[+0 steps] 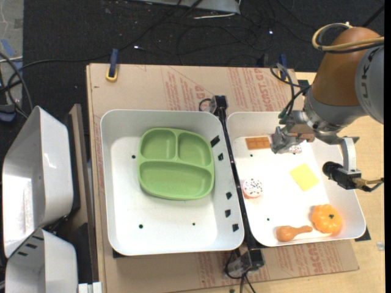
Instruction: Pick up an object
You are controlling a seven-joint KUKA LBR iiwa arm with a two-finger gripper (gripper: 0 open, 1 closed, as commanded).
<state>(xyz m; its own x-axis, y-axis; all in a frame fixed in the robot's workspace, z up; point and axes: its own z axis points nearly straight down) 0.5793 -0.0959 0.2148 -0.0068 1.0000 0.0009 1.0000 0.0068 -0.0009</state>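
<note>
At the near edge of the right bin [357, 234] lay a gourd [292, 232], and just beside it on the right a pumpkin [325, 218]. Farther in lay a yellow square [304, 177] and, toward the left wall, a donut [252, 188]. An orange tile [257, 143] lay at the far side, just left of the gripper [285, 144]. The left bin [116, 224] held a green tray [177, 163]. The gripper hung over the far part of the right bin, and nothing was visible in it. I could not tell if it was released or clenched. I think the risk was the tile: it is flat and thin, so the gripper could slide over it and take nothing. A descent between the tile and the square would also meet bare floor.
</note>
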